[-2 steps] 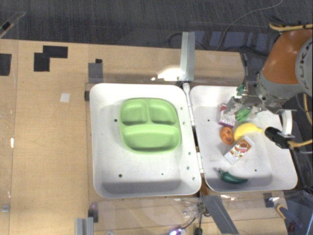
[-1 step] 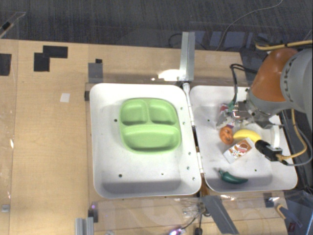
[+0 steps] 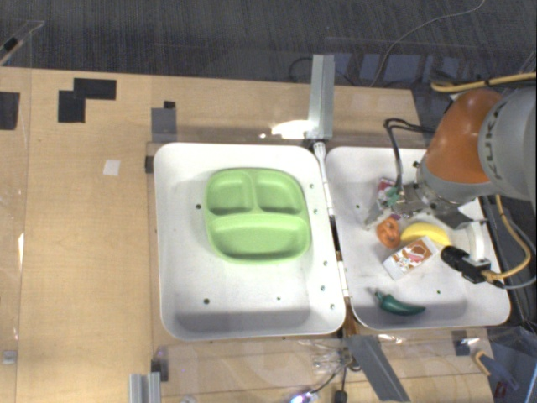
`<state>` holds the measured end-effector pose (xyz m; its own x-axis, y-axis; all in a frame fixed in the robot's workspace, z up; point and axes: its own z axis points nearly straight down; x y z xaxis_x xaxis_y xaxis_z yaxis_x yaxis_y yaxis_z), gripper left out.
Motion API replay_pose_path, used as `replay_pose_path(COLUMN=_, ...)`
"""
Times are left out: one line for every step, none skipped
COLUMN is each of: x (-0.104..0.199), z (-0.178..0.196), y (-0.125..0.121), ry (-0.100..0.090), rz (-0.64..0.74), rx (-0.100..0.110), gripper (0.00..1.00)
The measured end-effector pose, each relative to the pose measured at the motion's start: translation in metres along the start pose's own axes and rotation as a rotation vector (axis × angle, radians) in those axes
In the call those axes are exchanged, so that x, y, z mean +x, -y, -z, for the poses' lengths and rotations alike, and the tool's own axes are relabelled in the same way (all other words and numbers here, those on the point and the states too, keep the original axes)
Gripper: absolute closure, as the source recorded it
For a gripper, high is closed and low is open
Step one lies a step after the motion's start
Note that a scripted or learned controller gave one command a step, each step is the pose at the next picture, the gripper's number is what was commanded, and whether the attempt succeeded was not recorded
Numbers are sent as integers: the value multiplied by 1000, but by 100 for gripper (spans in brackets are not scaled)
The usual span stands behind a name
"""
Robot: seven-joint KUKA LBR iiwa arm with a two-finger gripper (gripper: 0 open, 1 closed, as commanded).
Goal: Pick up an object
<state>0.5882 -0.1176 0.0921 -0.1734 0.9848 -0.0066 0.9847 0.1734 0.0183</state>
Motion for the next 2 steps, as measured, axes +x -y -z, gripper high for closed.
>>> replay_pose_path(x=2, z=13, y=-3, ry=-4, rz=4, rx=-5, gripper=100)
replay_pose_path(x=2, z=13, y=-3, ry=-4, rz=3, rx=-5, gripper=0)
